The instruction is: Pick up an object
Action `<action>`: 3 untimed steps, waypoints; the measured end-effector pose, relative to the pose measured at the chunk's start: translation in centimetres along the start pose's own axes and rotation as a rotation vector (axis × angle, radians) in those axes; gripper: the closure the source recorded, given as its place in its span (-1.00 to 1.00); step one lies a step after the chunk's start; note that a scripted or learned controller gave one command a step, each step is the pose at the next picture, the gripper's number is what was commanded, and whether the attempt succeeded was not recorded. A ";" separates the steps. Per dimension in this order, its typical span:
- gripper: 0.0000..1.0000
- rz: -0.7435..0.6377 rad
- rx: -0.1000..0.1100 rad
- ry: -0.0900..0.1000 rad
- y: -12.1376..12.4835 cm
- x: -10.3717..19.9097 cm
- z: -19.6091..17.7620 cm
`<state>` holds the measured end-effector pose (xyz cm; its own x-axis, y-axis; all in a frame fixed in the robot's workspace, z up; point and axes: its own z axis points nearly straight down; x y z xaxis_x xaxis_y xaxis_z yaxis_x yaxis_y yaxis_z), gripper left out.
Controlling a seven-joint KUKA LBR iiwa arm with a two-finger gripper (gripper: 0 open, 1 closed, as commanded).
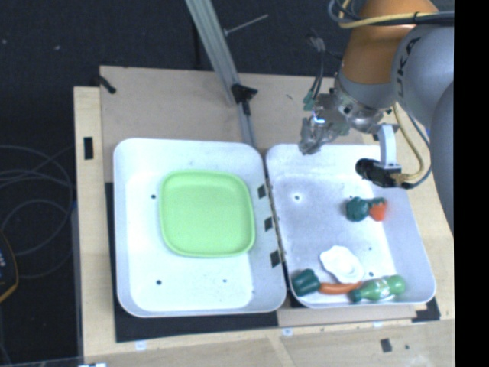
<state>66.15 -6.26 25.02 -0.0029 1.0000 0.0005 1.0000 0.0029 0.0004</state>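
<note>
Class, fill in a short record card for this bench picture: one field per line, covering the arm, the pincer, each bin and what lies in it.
arm: grey with orange band, reaching in from the right
pincer: above the right bin's far left corner
left bin: one green plate
right bin: small toys clustered at the near and right side
toy nearest arm: green and orange piece

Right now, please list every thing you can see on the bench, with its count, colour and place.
white bins: two, white, side by side on the bench
green plate: one, light green, square, flat in the left bin
teal and orange toy: one, right bin, toward its right wall
white toy: one, right bin, near the front
dark green piece: one, front left corner of right bin
orange stick: one, right bin front
green bottle: one, lying at right bin's front edge
arm: one, grey and orange, upper right
gripper: one, over right bin's back edge
</note>
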 end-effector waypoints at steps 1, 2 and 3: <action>1.00 0.000 0.000 0.000 -0.7 4.8 1.0; 1.00 -0.001 -0.001 0.001 -2.0 10.0 -0.1; 1.00 -0.001 0.000 0.001 -4.3 14.7 0.1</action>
<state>61.79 8.44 24.91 -0.0038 1.0000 0.0013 1.0000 0.0038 0.0005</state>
